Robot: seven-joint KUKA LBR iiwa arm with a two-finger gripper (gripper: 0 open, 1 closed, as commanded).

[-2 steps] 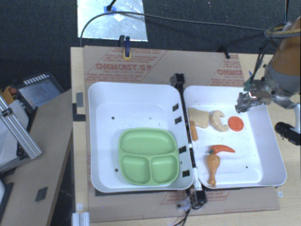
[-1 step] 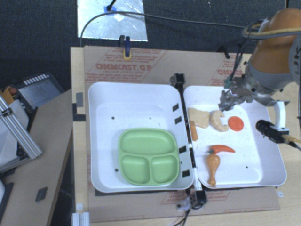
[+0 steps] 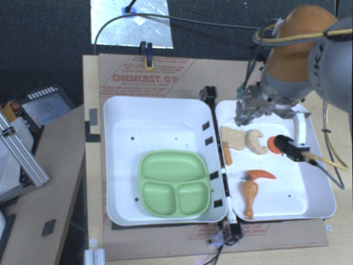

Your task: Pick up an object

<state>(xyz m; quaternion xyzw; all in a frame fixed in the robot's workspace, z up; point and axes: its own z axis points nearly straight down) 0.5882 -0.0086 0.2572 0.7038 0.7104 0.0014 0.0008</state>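
To my left the left bin [image 3: 118, 148] holds a green divided plate [image 3: 175, 183]. Beyond the bins, a shiny metal sheet [image 3: 132, 12] lies on dark carpet, a blue clamp [image 3: 147, 53] just below it.

Grey arm [image 3: 331, 65], orange band [image 3: 298, 43], yellow cable, dark metal hand [image 3: 245, 115].

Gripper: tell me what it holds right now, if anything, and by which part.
Nothing shows between the fingers of the gripper. It hangs above the back of the right bin, apart from the beige piece below it.
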